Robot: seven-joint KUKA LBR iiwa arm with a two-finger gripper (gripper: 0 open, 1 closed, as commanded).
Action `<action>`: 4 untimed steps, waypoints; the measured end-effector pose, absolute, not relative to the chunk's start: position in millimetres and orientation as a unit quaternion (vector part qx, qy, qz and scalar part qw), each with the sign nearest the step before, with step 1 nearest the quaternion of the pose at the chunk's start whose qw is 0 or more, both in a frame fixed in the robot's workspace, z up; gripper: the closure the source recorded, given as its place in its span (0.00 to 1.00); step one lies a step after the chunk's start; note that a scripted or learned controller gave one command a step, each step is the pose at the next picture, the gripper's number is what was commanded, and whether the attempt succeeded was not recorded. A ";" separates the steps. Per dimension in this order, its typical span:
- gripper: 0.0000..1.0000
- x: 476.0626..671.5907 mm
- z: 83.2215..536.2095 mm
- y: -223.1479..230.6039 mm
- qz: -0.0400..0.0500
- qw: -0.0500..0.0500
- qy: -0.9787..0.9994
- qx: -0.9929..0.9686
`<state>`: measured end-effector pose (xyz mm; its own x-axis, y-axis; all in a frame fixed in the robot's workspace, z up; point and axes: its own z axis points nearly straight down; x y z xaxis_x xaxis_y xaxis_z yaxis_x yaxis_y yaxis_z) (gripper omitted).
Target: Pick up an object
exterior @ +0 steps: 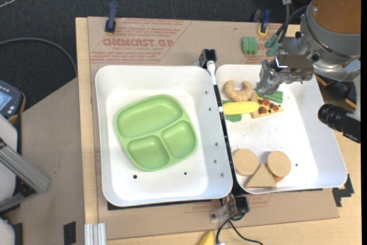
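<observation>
In the right bin (pixel 312 140) lie a tan croissant (pixel 237 90), a yellow corn cob (pixel 239 109) with a green end, and a pizza slice (pixel 268 107) with red dots. Near the bin's front sit two round tan cookies (pixel 246 161) (pixel 279 163) and a tan wedge of bread (pixel 262 177). My gripper (pixel 267 88) hangs low over the back of the right bin, just right of the croissant and above the pizza slice. Nothing shows between its fingers.
The left bin (pixel 109 123) holds a green divided plate (pixel 156 131). A small green ridged toy (pixel 249 45) lies on the cardboard behind the right bin. Blue clamps (pixel 111 16) hold the board. A black clip (pixel 208 58) sits between the bins.
</observation>
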<state>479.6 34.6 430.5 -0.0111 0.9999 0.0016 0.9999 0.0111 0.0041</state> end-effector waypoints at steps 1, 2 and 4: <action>1.00 529.3 435.9 -27.8 0.001 0.003 0.706 0.709; 1.00 492.3 423.5 -109.5 -0.001 0.000 0.705 0.709; 1.00 479.6 538.6 56.8 0.004 0.003 0.710 0.704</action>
